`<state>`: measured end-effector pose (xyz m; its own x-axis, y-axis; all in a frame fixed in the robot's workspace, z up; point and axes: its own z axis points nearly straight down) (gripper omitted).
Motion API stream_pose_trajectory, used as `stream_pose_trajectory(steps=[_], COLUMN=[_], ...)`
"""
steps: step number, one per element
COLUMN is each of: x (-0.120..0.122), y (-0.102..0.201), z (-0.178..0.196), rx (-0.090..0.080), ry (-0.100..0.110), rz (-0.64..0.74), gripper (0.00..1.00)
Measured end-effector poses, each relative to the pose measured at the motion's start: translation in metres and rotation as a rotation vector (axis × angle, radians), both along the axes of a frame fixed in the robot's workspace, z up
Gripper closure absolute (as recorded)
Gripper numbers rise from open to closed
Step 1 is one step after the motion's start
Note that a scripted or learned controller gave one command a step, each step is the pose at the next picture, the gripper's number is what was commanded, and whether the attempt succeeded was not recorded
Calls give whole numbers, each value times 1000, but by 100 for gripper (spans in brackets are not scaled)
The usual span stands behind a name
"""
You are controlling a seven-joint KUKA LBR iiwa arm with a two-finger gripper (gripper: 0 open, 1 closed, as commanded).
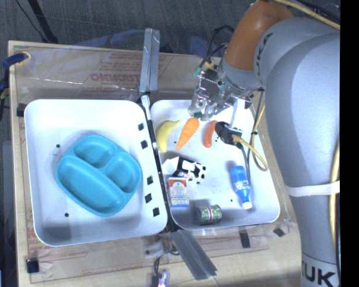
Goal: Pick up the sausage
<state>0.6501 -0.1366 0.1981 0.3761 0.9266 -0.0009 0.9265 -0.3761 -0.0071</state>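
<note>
I see my gripper [202, 107] hanging just above the carrot [187, 133], I cannot tell how it is set, and the sausage [208, 134] lies right beside the carrot, so I think lining up comes next.

Blue tray [99, 175]: smooth, glossy plastic.
White bins [42, 124]: smooth plastic, soft sheen.
Bench [78, 61]: matt cardboard under clear film.
Arm [305, 130]: smooth grey casing, glossy orange band.
Can [208, 213]: shiny metal.
Sausage [208, 134]: smooth, slightly glossy.
</note>
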Motion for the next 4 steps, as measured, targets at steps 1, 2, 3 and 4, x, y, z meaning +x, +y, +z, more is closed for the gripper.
stream_pose_trajectory(steps=[1,2,3,4], x=[6,7,-59,4], y=[11,-40,-53,-16], z=[-94,-106,-28,-32], rx=[-2,-1,-1,-1], ry=[-2,-6,-2,-5], rz=[-17,-18,-77,136], gripper=[100,100,100,100])
